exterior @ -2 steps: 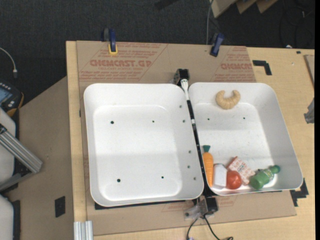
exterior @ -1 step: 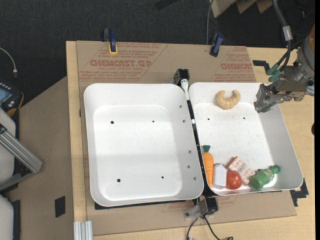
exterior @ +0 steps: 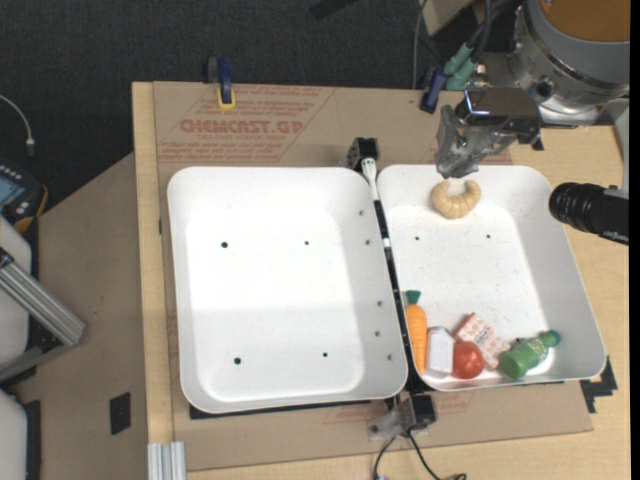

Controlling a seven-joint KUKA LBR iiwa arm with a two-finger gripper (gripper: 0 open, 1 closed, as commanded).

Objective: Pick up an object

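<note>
Gripper (exterior: 460,168) hung directly above the croissant (exterior: 456,198) at the right bin's (exterior: 520,268) far edge, near touching; finger state unreadable.

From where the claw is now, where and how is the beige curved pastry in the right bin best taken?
Grip the beige curved pastry across its thick arched middle, coming straight down from above. It lies flat near the far wall of the right white bin, apart from other items, and the claw is just above it.

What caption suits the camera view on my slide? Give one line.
Gripper poised directly over a croissant at the right bin's far end; carrot and other toys clustered near.
</note>
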